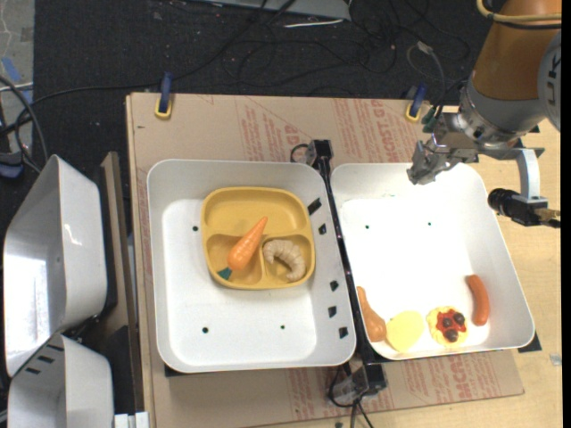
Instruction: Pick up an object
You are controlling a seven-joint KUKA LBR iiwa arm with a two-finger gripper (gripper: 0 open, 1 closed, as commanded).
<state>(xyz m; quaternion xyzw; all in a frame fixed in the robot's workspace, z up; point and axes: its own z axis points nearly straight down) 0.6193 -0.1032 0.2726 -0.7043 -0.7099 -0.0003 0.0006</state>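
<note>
Two white bins sit on the worktop (pixel 223 123). At the right bin's (pixel 428 239) far edge hangs the gripper (pixel 425 169) (open or closed, I cannot tell); a sausage (pixel 479 299) lies near its right edge.

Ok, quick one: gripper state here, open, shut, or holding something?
Gripper: cannot be told; it hangs over the far edge of the right bin, nothing visibly in it.

We see a dark speckled floor (pixel 80 34) strewn with black cables (pixel 223 47) beyond the cardboard-covered bench (pixel 268 123), yellow clamps (pixel 163 107) gripping its far edge.
</note>
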